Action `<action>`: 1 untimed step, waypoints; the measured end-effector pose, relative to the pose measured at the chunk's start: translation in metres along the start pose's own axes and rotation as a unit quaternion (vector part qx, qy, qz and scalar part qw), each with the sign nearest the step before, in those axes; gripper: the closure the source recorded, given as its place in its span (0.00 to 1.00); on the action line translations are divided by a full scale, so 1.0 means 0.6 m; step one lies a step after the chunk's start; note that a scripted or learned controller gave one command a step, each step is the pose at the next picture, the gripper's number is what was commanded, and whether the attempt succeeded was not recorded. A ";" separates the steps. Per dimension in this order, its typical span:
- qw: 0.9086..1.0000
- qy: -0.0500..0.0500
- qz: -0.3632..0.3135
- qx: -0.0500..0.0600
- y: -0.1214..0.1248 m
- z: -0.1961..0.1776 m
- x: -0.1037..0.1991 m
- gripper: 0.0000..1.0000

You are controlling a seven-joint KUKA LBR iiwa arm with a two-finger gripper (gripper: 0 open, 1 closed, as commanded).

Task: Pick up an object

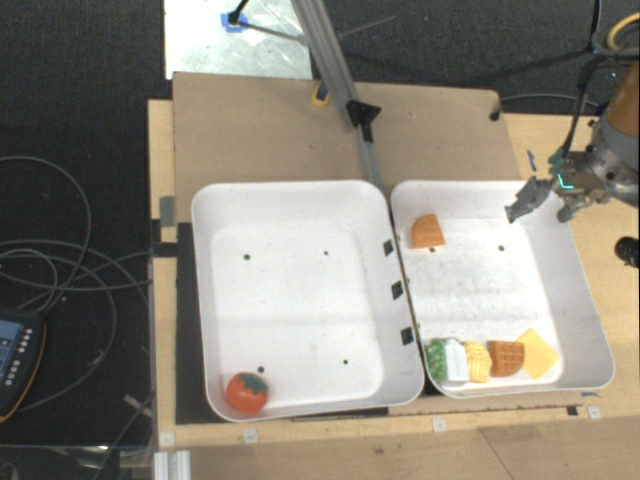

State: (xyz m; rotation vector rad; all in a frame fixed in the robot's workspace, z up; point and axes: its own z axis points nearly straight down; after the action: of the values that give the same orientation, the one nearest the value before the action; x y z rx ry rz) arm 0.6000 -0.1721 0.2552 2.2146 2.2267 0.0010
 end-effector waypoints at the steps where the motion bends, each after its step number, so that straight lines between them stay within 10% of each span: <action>1: 1.000 0.000 0.001 0.002 -0.007 0.079 0.014 0.00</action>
State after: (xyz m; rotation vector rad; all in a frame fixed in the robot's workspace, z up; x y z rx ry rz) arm 0.5961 -0.1636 0.2078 2.2186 2.2266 -0.0014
